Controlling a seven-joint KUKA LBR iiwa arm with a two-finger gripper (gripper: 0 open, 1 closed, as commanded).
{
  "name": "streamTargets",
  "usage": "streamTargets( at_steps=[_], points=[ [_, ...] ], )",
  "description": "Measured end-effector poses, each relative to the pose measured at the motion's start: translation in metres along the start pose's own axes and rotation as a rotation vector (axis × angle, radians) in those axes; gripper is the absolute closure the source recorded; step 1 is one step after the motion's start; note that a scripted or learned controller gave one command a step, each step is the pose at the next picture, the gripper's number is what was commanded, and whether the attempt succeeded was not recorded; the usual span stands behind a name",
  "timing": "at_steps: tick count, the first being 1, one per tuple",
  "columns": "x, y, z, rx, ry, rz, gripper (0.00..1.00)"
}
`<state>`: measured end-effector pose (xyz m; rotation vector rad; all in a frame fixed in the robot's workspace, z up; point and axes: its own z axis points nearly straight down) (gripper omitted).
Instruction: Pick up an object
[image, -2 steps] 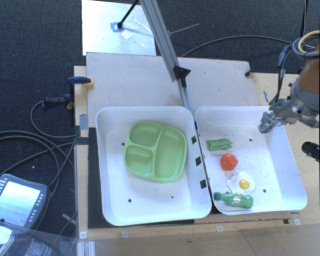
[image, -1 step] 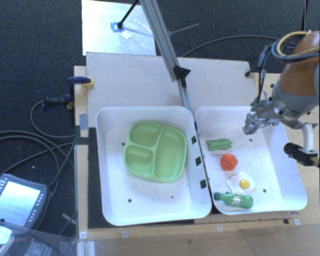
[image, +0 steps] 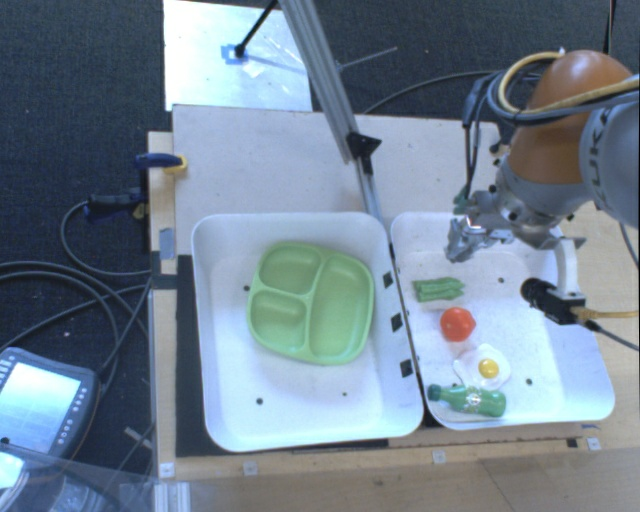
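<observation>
Camera view: pincer (image: 462, 243) hovers just above green bean pod (image: 438, 289).

The grey arm (image: 590, 150) enters from three o'clock and bends toward nine o'clock, its orange band (image: 570, 110) bulging at about one o'clock in the view. Yellow and dark cables loop over the top of that band. Below it the wrist narrows to a metallic gripper (image: 465, 240), which points down toward seven o'clock; whether it is parted or closed cannot be made out
</observation>
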<state>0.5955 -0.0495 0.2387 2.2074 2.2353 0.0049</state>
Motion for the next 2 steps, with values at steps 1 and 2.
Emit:
streamTargets(
  at_steps=[1,2],
  points=[
    [0.055,0.003,-0.009,0.0,0.001,0.001,1.0],
    [0.107,0.01,0.005,0.002,0.0,0.002,1.0]
  ],
)
